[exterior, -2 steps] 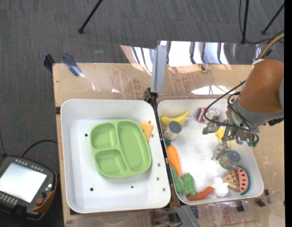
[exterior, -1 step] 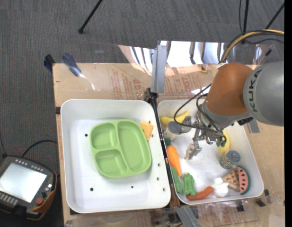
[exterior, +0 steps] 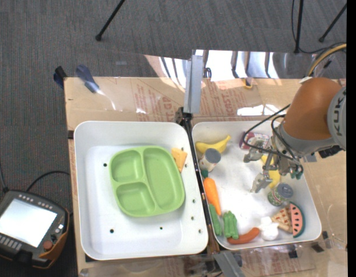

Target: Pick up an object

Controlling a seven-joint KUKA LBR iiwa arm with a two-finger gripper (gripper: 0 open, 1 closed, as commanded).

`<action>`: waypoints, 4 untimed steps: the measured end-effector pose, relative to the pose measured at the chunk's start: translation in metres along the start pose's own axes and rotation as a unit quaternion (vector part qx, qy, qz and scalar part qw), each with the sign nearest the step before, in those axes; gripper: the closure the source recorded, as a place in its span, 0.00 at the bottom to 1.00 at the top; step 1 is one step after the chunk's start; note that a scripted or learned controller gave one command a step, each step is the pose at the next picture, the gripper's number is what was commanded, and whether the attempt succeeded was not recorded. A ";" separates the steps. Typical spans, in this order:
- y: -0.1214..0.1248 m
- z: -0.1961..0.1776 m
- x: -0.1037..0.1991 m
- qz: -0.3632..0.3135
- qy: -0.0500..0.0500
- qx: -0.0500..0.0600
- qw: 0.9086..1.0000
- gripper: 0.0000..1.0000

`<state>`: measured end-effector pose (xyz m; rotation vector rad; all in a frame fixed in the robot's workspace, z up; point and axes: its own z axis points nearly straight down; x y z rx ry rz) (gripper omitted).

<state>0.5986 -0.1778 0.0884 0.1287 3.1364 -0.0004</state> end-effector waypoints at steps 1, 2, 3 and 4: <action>0.003 -0.011 -0.002 -0.003 -0.002 -0.001 1.000 1.00; 0.007 0.000 -0.025 0.041 0.000 -0.001 0.999 1.00; 0.033 -0.038 -0.020 0.091 -0.001 -0.001 0.996 1.00; 0.045 -0.108 0.004 0.174 -0.002 0.000 0.985 1.00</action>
